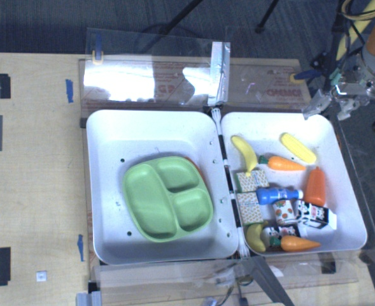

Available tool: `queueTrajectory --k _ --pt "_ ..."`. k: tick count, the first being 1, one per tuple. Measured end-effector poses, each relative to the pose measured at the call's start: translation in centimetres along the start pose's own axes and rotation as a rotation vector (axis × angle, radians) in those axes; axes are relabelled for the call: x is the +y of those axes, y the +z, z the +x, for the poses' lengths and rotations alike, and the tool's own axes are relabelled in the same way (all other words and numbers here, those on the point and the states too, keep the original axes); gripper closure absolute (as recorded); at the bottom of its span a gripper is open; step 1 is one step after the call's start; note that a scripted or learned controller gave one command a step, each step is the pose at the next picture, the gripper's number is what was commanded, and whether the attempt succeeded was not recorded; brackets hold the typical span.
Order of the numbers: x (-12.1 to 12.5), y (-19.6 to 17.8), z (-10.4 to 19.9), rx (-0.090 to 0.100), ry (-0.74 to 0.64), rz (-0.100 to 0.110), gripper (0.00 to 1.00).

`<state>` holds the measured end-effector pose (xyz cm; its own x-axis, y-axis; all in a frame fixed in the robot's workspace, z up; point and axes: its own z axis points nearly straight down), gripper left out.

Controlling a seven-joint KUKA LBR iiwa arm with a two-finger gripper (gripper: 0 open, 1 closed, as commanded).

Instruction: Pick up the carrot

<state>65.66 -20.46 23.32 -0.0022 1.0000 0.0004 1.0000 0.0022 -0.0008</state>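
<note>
Carrot waits in the right bin; arm parked off its far right corner.

On the tabletop [28, 171], the left bin [104, 139] holds a green divided plate [168, 197]. The right bin [343, 222] is crowded: a banana [244, 152], then the carrot [285, 164] lying on its side in the upper half, its green top toward the banana, a yellow piece [297, 147] just above it. A second carrot-like piece [297, 243] lies at the near edge. The carrot is probably light, rigid plastic and somewhat slick; pinching across its thick orange middle looks safest. The end effector [340, 101] hovers outside the bin's far corner, and I cannot tell whether it is spread or pressed together.
</note>
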Motion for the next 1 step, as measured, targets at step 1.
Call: queueTrajectory --k 1 --pt "-3.88 10.34 5.86 -0.001 -0.182 -0.002 0.0"
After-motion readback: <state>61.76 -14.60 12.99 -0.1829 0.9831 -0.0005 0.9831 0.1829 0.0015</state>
